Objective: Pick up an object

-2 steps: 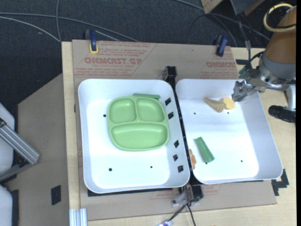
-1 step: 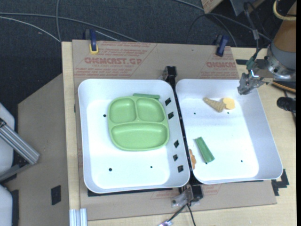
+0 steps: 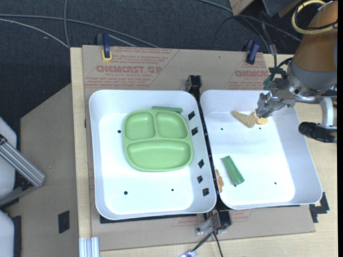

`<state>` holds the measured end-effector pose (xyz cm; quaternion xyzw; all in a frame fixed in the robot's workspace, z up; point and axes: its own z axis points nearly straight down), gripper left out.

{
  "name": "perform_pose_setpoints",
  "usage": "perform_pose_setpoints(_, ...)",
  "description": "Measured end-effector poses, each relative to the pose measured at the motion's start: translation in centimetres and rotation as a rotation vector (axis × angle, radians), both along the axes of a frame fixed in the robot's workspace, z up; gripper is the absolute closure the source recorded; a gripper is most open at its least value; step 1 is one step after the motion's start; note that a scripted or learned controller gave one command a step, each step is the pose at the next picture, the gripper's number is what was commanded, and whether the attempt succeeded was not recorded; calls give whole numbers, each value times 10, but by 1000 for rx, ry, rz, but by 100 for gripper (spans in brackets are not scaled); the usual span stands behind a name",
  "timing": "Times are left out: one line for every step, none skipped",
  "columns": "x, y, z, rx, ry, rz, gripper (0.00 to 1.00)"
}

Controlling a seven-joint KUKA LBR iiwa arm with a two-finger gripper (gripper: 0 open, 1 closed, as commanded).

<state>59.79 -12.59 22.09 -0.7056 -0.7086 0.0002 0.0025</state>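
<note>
step: we reach for the tan piece in the right bin | gripper: grip unreadable | next: we confirm hold before lifting

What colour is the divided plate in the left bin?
Light green. The divided plate shows best in the camera view, lying in the left bin.

Dark carpet, trailing cables

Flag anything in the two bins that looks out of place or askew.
A thin orange piece sits wedged at the seam between the bins rather than on a bin floor. In the left bin, a dark green object lies partly hidden behind the green divided plate. Nothing looks spilled or damaged.
</note>
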Motion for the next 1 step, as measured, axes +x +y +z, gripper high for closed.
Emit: perform_pose_setpoints(-15,51,12,0,-1,1,100)
